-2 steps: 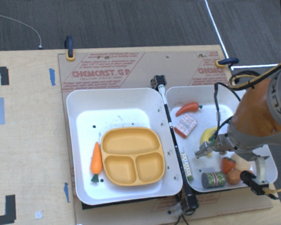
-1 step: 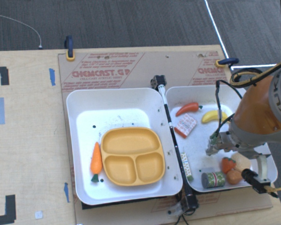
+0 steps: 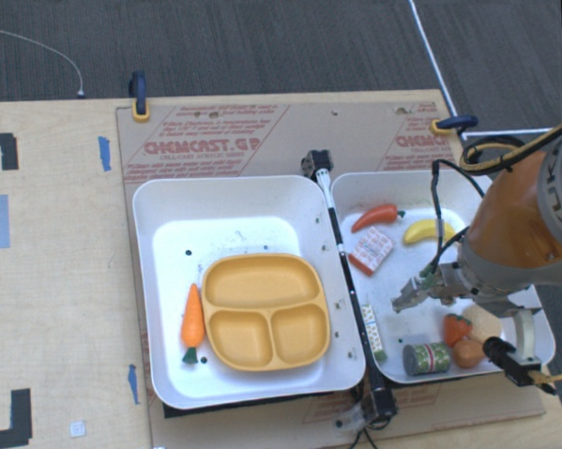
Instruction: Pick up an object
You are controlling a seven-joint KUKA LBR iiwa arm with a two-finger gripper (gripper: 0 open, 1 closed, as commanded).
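While the arm (image 3: 521,225) reaches in from the right, its pincer (image 3: 412,296) hangs over the middle of the right bin (image 3: 401,370), low over bare white floor. Whether its fingers are apart or together cannot be made out; nothing is seen between them. Small items lie scattered about this bin, presumably as pick candidates: red pepper (image 3: 373,217) and banana (image 3: 426,230) at the far side, a red-and-white packet (image 3: 372,251) just nearer. A green can (image 3: 427,358) lies on its side by the near wall, orange pieces (image 3: 461,341) beside it.

Likely target: the packet, flat and nearest the pincer. Judgement only. The left bin (image 3: 223,198) holds a yellow divided tray (image 3: 265,311), with a carrot (image 3: 192,319) just beside it.
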